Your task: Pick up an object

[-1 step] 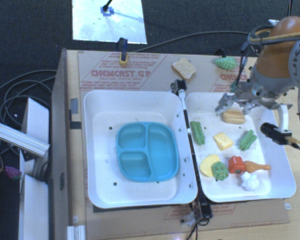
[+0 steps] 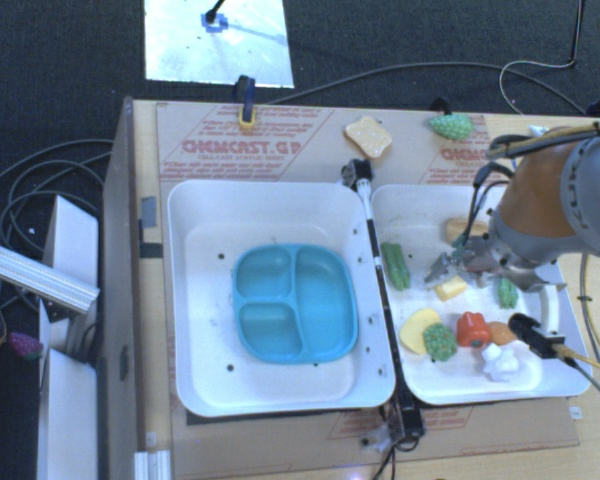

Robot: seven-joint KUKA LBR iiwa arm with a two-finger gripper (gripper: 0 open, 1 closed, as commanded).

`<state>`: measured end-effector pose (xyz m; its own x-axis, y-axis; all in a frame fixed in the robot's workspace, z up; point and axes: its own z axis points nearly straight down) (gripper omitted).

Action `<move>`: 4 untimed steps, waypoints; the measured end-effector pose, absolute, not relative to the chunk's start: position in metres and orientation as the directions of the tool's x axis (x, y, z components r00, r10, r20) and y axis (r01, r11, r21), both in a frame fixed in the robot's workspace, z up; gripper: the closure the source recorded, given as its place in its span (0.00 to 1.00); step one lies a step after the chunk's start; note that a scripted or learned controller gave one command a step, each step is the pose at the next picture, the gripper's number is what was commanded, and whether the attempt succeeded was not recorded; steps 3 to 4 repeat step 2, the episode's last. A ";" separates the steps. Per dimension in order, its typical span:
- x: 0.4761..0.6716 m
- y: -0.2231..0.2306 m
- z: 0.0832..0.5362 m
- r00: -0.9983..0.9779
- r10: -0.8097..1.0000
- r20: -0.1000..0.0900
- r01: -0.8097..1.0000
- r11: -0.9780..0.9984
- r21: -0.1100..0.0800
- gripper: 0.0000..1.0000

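The right bin (image 2: 420, 204) holds several toy foods: a green pickle (image 2: 395, 265), a yellow wedge (image 2: 450, 289), a pale yellow piece (image 2: 417, 330), a green broccoli (image 2: 440, 342), a red pepper (image 2: 471, 329), an orange piece (image 2: 500, 333), a white piece (image 2: 501, 364), a small green piece (image 2: 506, 292) and a tan piece (image 2: 459, 230). My gripper (image 2: 454, 266) hangs low inside this bin, just above the yellow wedge and right of the pickle. The arm's orange band (image 2: 536, 190) covers the bin's right side.
The left bin (image 2: 195, 298) holds a blue divided plate (image 2: 294, 303). On the bench behind the bins lie a toy bread slice (image 2: 368, 136) and a green bumpy toy (image 2: 451, 125). A yellow and blue clamp (image 2: 246, 103) sits at the bench's far edge.
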<state>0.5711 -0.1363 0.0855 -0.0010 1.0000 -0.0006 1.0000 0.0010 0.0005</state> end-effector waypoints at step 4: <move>0.545 -0.045 0.185 -0.004 1.000 0.001 1.000 0.004 0.004 1.00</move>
